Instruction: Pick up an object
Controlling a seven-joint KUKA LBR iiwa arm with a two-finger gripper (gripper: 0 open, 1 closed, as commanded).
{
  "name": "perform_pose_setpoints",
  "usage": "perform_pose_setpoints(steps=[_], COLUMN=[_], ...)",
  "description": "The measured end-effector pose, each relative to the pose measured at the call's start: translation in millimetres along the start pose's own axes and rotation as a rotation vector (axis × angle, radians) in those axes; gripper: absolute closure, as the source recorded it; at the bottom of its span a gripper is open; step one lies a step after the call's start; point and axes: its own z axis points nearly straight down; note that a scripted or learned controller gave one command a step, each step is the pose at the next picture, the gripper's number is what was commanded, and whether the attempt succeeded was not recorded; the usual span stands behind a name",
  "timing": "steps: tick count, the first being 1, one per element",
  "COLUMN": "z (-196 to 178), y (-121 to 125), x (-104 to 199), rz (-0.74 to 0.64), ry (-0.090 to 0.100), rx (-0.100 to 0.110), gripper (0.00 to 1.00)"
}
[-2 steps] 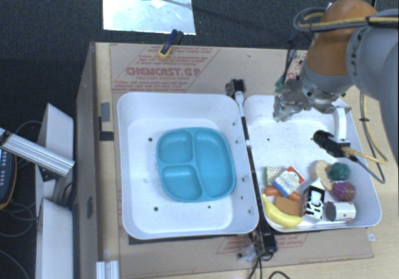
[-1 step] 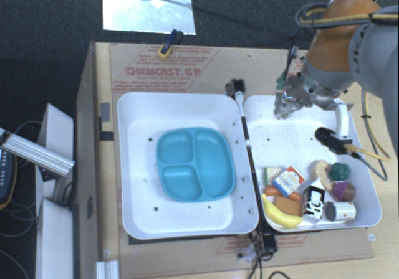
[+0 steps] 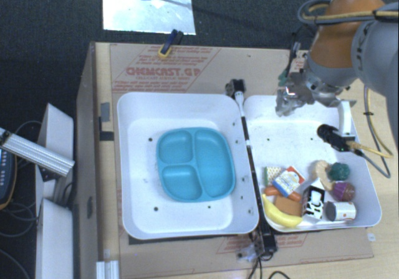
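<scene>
Camera view: my hand point(image 3: 285, 104), grip state unreadable, hovers at right bin's point(image 3: 368, 179) far edge; toy pile point(image 3: 308, 197) lies toward near corner.

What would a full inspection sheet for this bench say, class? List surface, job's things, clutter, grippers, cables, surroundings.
Surface: brown bench bearing two shallow white bins, left, right.
Job's things: heap of small toys, including a yellow plastic banana, in the right bin's near corner.
Clutter: blue three-compartment plastic tray in the left bin.
Grippers: grey two-finger gripper above the right bin's far edge.
Cables: yellow cable by the right bin.
Surroundings: dark carpet.
</scene>
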Motion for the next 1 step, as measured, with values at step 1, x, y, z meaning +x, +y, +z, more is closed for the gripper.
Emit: perform_pose_setpoints(steps=[1], z=[-10.8], y=[0.9], x=[0.1], rz=[-0.001], ry=[0.001], rx=[-0.002], gripper=[1.0])
